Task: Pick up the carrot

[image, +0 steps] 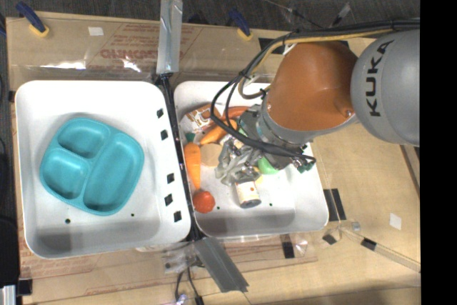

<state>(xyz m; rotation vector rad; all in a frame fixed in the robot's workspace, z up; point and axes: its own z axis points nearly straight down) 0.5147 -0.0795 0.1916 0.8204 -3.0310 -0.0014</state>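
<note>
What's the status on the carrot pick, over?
Gripper low in right bin, fingers unclear amid clutter. Carrot lying by bin's left wall, not held. Orange-red ball just beside its near end; teal plate in left bin.

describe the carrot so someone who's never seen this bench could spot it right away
Look in the right-hand white bin, along its left wall beside the divider. The carrot is the long orange piece lying lengthwise there, left of the gripper. The round red-orange item just below it is ball-shaped, not long.

carrot (192, 164): orange, tapered, lying flat lengthwise along the left wall of the right bin (307, 207), not gripped.
</note>
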